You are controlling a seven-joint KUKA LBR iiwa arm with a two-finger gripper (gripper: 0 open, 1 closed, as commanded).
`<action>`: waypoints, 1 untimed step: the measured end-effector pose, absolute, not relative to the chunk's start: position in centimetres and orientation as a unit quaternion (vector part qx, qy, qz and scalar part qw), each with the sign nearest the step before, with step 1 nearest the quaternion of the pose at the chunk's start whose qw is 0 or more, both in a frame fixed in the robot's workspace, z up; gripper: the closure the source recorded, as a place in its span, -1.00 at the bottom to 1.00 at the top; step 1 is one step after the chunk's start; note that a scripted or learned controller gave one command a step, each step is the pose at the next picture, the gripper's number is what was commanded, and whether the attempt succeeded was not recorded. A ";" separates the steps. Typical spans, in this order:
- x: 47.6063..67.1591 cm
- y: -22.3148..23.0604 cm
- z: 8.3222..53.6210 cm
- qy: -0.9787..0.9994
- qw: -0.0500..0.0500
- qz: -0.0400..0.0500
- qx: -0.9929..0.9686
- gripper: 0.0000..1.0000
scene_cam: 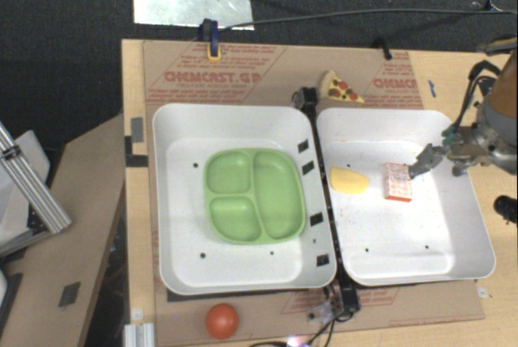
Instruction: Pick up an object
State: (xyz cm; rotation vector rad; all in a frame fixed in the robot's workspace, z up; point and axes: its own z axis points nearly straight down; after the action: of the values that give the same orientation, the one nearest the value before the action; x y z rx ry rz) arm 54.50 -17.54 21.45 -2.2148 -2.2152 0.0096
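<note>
- The fingers (419, 165) hover just beside the small orange-red box (397, 182), probably to approach it; whether they are released or clenched, one cannot tell.
- A yellow piece (349, 180) lies farther left.

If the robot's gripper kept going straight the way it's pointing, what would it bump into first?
Most likely the small orange-and-white box. The gripper points down and toward the left, and the box lies right beside its tip in the right bin. The yellow piece lies farther along. Height is hard to judge here.
</note>
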 end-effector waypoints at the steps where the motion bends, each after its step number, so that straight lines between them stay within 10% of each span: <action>1: 54.8 -17.5 22.1 -0.708 0.000 0.000 -0.706 -1.00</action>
State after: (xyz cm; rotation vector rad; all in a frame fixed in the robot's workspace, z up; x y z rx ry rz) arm 54.79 -17.49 22.12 -2.2183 -2.2260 -0.0008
